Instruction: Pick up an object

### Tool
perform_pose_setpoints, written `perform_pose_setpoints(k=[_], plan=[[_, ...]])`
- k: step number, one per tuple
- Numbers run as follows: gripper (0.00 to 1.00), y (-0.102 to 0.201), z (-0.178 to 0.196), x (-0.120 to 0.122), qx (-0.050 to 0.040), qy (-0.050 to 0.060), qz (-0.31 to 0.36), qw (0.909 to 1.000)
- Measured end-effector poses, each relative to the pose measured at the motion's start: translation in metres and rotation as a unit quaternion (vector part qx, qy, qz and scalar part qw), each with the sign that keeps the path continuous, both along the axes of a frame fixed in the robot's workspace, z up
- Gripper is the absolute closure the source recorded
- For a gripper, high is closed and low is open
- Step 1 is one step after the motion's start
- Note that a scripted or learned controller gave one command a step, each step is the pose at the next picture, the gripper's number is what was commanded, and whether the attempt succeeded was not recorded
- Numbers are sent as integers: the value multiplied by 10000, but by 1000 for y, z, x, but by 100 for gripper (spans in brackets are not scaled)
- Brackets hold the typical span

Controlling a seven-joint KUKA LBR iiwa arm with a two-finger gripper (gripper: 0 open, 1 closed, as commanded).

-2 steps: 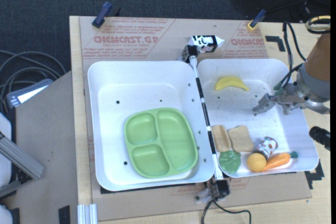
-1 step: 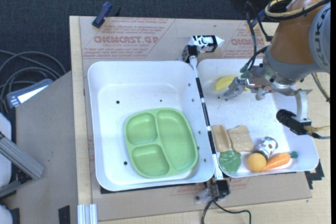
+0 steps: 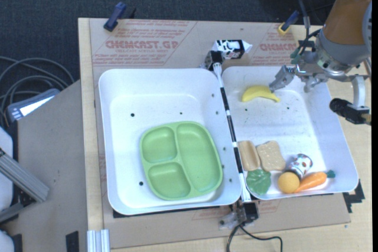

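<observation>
Nearest the camera, along the front edge of the right bin (image 3: 331, 127), sits a cluster of toy food: a green leafy piece (image 3: 258, 180), an orange ball (image 3: 288, 182), a carrot (image 3: 313, 180), a small round black-and-white item (image 3: 300, 164), and two tan cracker-like slabs (image 3: 261, 155). None of these is touched or lifted.

The left bin (image 3: 118, 97) holds a green divided plate (image 3: 179, 159), lying flat, well apart from the arm.

Farther back in the right bin lies the yellow banana (image 3: 260, 94), flat on the bin floor near the divider between the bins. This looks like the likeliest pick target, judging by the arm's position.

The gripper (image 3: 293, 78) hangs just beside the banana, on its right, low over the bin's far corner. One finger (image 3: 279, 80) points toward the banana's end; the other sits apart from it, so the fingers appear spread with nothing between them, though the slanted view makes the gap hard to judge. Contact with the banana: cannot confirm.

Beyond the bins, a small black-and-white carton (image 3: 229, 49) rests on the board.

Progress: approach stage only. Nothing grasped, nothing raised. Remaining: close on an object, lift it clear of the bin.
</observation>
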State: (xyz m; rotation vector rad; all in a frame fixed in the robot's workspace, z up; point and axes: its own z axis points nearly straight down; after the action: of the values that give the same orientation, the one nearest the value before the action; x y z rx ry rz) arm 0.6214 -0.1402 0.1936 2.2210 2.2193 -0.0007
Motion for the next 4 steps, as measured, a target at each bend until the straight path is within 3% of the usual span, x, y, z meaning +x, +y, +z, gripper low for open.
perform_pose_setpoints(k=[1, 2, 3, 4], plan=[[0, 30, -31, 33, 7, -6, 9, 10000], [0, 72, -8, 46, 8, -11, 13, 10000], [0, 2, -109, 9, 4, 12, -3, 10000], [0, 49, -91, 46, 5, -9, 8, 10000]])
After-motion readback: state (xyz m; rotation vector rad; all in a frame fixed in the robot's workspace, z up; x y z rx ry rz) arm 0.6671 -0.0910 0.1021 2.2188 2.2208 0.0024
